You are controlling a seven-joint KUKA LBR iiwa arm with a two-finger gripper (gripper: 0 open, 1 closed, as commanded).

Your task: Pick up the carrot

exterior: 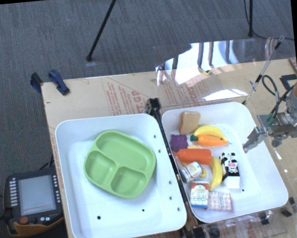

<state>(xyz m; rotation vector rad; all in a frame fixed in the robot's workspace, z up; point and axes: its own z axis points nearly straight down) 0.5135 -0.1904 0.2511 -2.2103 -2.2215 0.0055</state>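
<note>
Two white bins sit on your bench; the carrot (193,155) lies in the right bin (261,183), among other toy food. Your gripper (252,140), its state unclear, hovers over that bin's right edge. You're still approaching: move it leftward, then descend.

Red print on the cardboard (130,94), upside down, not readable. Carton (199,194) labels too small.

Bright, even light w/ soft focus overall. Strong glare on the clear plastic sheet (221,55) at top right. White bins (72,150) near overexposed; shadows faint.
</note>
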